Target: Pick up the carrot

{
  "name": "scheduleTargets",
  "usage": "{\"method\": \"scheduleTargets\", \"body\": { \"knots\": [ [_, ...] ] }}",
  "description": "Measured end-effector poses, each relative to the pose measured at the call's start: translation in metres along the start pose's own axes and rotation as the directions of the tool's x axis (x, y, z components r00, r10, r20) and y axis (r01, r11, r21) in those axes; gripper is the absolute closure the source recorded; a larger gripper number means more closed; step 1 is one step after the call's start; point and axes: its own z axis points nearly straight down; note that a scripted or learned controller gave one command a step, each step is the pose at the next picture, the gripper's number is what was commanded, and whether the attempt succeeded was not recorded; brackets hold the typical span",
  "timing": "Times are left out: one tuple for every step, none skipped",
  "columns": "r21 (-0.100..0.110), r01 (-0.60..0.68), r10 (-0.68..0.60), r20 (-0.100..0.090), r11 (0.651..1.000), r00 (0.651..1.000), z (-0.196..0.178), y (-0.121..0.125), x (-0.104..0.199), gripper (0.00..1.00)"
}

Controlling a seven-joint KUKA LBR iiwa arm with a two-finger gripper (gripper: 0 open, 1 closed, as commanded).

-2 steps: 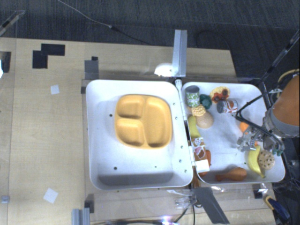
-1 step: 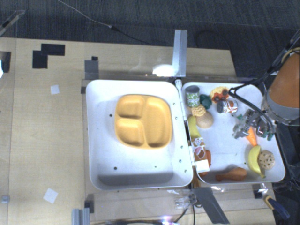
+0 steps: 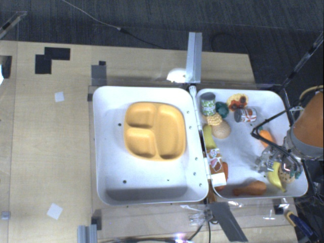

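You see the carrot (image 3: 266,135) lying in the right bin (image 3: 238,171) near its right wall, just above the gripper (image 3: 277,165). The gripper is low in that bin's right corner, right beside a banana (image 3: 276,179); whether it is gripping anything you cannot tell. A brown sausage-shaped piece (image 3: 249,188) lies along the bin's near wall. The left bin (image 3: 109,140) bears a yellow compartment tray (image 3: 154,130).
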Motion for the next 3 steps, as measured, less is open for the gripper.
{"method": "scheduleTargets", "body": {
  "knots": [
    [0.000, 0.000, 0.000, 0.003, 1.000, 1.000, 0.000, 0.000, -0.001, 0.00],
    [-0.001, 0.004, -0.004, 0.008, 1.000, 1.000, -0.012, 0.002, -0.003, 1.00],
    [-0.001, 0.005, -0.005, 0.007, 1.000, 1.000, -0.012, 0.002, -0.003, 0.00]
  ]
}}
